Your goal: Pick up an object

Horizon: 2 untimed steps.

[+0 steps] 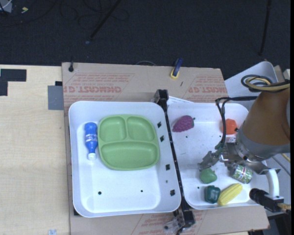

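My gripper [209,161] hangs low over the right bin [196,138], reaching in from the right, and its fingers stand open with nothing between them. Just below its tips lies a round green object [208,176], close to or touching them. A teal object [211,194] and a yellow corn cob [230,193] lie near the bin's front edge. A small silver can [242,173] rests under the wrist. A purple fruit [183,123] lies at the bin's back left, and an orange object [230,126] at the back right is partly hidden by the arm.
The left bin [88,190] holds a green divided plate [128,142] and a blue bottle [90,139] beside it on the left. A black divider [169,151] runs between the bins. Cables [257,81] loop at the right behind the arm.
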{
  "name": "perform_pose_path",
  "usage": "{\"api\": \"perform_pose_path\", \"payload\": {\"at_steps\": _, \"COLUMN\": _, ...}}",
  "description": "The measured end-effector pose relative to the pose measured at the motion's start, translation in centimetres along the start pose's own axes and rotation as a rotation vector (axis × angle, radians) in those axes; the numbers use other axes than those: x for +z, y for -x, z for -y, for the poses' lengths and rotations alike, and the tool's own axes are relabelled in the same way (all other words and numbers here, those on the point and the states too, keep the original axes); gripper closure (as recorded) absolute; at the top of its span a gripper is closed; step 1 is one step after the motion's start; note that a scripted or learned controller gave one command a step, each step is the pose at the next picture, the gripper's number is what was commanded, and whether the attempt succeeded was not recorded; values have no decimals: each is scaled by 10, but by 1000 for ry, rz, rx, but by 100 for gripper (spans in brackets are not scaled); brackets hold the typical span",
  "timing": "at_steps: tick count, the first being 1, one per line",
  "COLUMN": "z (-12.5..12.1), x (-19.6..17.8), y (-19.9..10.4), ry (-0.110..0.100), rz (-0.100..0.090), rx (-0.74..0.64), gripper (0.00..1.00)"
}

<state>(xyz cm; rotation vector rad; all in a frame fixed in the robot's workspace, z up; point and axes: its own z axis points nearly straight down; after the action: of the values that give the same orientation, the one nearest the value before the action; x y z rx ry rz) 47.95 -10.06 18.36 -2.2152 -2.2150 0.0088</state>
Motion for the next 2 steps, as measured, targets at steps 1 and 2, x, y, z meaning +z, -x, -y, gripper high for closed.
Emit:
{"api": "perform_pose_path", "payload": {"at_steps": 1, "z": 3, "x": 65, "y": -1, "ry": 0, "rz": -1, "rx": -1, "gripper": 0}}
{"api": "perform_pose_path", "payload": {"at_steps": 2, "z": 3, "x": 98, "y": -2, "ry": 5, "rz": 1, "rx": -1, "gripper": 0}}
